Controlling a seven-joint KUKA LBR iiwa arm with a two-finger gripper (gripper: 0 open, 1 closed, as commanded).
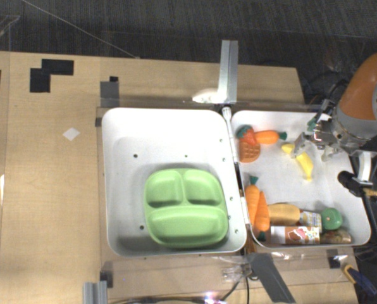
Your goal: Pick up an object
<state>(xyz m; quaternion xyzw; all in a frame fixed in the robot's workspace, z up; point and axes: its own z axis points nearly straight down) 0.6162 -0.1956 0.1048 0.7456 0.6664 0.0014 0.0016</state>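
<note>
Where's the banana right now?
In the camera view the banana lies in the right bin, upper middle, right of the small carrot and just below-left of the gripper.

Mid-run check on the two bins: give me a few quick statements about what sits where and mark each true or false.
1. The green divided tray lies in the left bin. True.
2. The yellow banana lies on the green divided tray. False: it lies on the right bin's floor.
3. The gripper is above the right bin, near the yellow banana. True.
4. Both toy carrots share the left bin. False: one carrot is near the right bin's top, another by its left wall.
</note>
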